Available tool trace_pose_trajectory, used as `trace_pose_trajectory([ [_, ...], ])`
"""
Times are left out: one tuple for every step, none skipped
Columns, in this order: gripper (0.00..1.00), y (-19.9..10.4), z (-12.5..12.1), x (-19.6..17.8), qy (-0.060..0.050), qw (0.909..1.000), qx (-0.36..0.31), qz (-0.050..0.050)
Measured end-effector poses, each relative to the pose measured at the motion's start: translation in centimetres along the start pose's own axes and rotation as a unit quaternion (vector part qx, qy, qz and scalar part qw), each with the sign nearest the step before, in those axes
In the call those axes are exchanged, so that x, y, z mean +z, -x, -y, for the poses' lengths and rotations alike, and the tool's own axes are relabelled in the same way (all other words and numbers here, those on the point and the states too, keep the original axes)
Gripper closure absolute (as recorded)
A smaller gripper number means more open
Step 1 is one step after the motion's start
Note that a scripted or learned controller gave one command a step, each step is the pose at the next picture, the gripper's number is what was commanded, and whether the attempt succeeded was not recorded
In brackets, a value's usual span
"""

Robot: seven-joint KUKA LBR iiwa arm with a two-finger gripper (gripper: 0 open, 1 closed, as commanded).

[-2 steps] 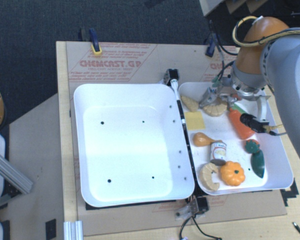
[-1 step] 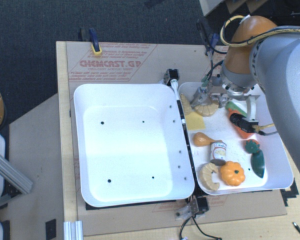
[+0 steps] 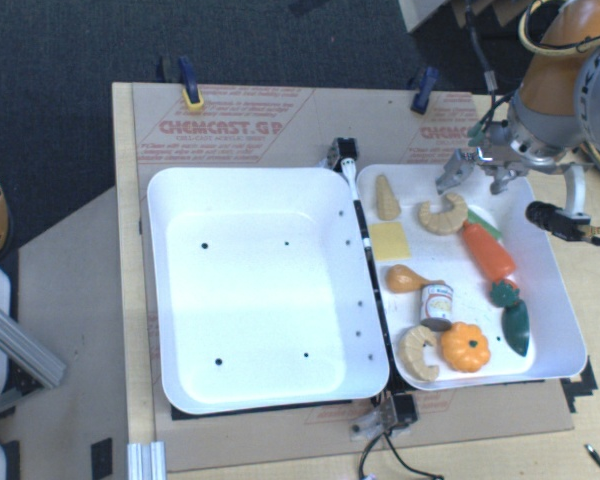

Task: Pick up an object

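Overhead, gripper (image 3: 477, 178) spread wide, holding nothing, above croissant (image 3: 443, 215); arm cut off at right edge.

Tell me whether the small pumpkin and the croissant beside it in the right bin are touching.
Touching. The camera view shows the pumpkin pressed against the right side of the croissant, with no white bin floor visible between them.

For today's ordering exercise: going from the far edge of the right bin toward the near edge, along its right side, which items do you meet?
Tool → carrot → dark green vegetable → small orange pumpkin.
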State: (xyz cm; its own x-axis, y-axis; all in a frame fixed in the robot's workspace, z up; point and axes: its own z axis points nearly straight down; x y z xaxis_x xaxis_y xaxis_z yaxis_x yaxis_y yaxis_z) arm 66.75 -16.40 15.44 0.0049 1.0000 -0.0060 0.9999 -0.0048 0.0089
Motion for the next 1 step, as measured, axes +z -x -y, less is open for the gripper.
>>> trace_pose_trajectory([
  [0.0, -7.61, 2.62, 4.82, -0.008, 0.9999, -0.005, -0.004],
])
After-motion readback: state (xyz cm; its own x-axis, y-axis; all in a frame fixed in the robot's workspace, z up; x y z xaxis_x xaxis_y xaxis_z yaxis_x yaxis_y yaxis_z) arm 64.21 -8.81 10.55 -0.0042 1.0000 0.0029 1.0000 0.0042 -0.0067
